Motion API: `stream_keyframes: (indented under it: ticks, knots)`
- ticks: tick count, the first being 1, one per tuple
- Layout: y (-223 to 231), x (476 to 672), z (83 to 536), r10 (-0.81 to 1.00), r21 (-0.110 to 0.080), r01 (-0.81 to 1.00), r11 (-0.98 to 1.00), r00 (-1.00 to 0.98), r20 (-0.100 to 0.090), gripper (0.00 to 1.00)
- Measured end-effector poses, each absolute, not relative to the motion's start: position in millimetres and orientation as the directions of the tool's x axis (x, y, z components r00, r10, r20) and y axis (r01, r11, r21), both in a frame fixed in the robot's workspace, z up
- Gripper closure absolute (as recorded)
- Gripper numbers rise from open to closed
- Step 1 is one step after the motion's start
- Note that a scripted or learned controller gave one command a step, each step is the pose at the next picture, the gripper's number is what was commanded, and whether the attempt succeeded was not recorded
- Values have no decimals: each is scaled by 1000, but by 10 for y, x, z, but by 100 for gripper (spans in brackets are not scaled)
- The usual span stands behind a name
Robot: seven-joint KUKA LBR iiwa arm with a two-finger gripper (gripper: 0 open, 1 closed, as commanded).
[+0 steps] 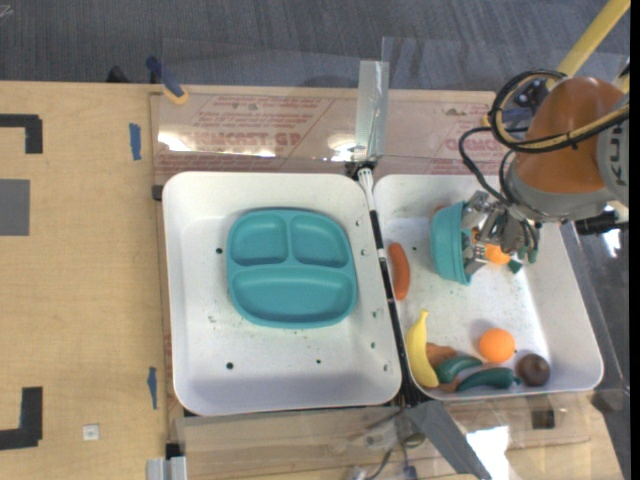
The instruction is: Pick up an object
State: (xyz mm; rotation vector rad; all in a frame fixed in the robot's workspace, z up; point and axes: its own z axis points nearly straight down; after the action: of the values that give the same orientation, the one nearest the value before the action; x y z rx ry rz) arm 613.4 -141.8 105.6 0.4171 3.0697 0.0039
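At right of frame, we see the claw (pixel 497 245) grasping a small orange carrot-shaped toy (pixel 491 255) beside a tipped teal plastic bowl (pixel 447 242).

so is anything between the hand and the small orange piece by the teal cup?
Nothing visible. The hand is right over the small orange piece in the right bin. The tilted teal cup sits close on its left, beside it rather than across the path.
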Motion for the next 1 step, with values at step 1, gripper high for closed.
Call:
stream_keyframes:
  ticks: [1]
  knots:
    - [-1797,6120,1052,293,6,293,956,-955,-44,0]
